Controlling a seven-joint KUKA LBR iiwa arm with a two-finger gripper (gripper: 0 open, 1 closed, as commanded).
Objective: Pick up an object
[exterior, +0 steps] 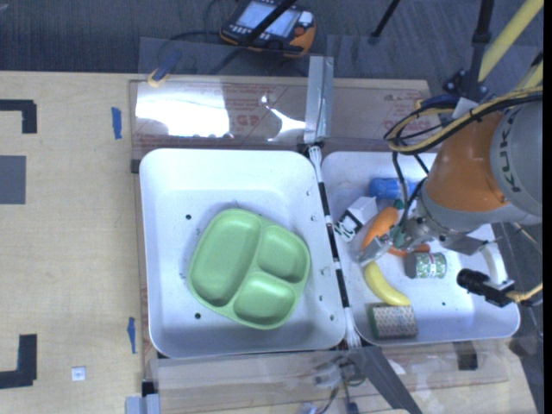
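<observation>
Arm's low in the right bin (pixel 496 322), gripper (pixel 388 241) over the carrot (pixel 379 228) beside the banana (pixel 383 285). Can't tell jaw state. Centre on the carrot, then lift straight.

A robotics lab: a plywood surface (pixel 69 257) marked with black and blue tape carries two white bins (pixel 164 188) beside a grey-and-orange industrial arm (pixel 470 175). Behind it, on grey carpet, stand tripod legs (pixel 397 3) and a handheld control pendant (pixel 267 24).
</observation>
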